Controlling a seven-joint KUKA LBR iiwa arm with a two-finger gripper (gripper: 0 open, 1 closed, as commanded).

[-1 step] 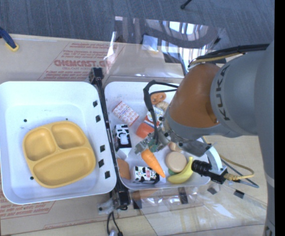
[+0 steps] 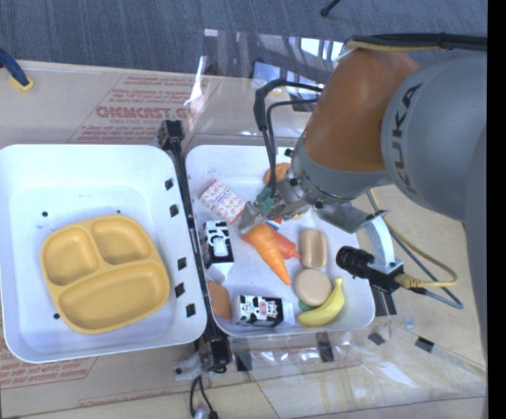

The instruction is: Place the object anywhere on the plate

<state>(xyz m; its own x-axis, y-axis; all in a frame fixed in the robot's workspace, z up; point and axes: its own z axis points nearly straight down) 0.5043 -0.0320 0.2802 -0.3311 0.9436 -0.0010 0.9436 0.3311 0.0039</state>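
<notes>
Orange carrot (image 2: pixel 271 248) lies in your right bin (image 2: pixel 235 157), its blunt end right under the gripper (image 2: pixel 264 209); whether it is actually pinched, or how the pincer stands, you cannot tell from this angle. Around it sit a banana (image 2: pixel 324 307), a tan bread roll (image 2: pixel 313 250), a round biscuit (image 2: pixel 312 285) and two cow-print cartons (image 2: pixel 218 240). Your yellow divided plate (image 2: pixel 105 273) rests in the left bin (image 2: pixel 26 182), well apart.

matt yellow plastic plate (image 2: pixel 105 273); glossy white plastic bins (image 2: pixel 26 168)
</notes>
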